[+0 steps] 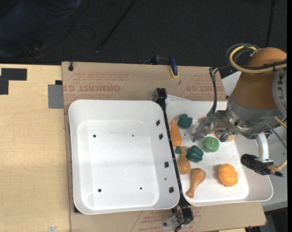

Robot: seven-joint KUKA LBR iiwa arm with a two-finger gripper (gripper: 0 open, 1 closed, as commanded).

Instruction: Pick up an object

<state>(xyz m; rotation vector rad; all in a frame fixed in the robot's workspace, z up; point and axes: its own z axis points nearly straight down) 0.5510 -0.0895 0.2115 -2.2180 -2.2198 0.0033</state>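
Observation:
The right bin holds several toy foods. An orange carrot lies along its left wall, with a teal piece beside it. A round green fruit and a green pepper sit mid-bin. Nearer the front lie an orange gourd, a tan drumstick and an orange pumpkin. My gripper hangs low over the bin's middle, just up and left of the round green fruit and right of the teal piece. Nothing is visibly held.
The left white bin stands next to the right one, with a black divider clamp between them. Both rest on cardboard on a wooden bench. The arm's body covers the right bin's far right part.

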